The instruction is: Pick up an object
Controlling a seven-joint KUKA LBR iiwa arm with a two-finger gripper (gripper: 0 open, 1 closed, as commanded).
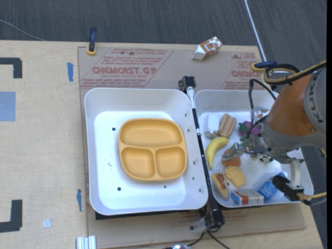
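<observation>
Though the grey two-finger gripper [239,150] is low in the right white bin [306,176], whether its fingers are parted or holding anything, I cannot tell. Nearest candidate: curved yellow toy banana [216,149], just toward the bin's left wall, long axis running from that wall's near part toward the far edge. Orange wedge-shaped toy [232,162] just beneath.

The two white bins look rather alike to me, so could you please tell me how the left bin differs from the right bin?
The left bin holds one thing, an orange divided plate lying flat at its middle; the right bin holds a scatter of small items, among them a banana. The gripper is down inside the right bin, while the left bin has no arm over it. Both are shallow, white, with rounded corners.
</observation>
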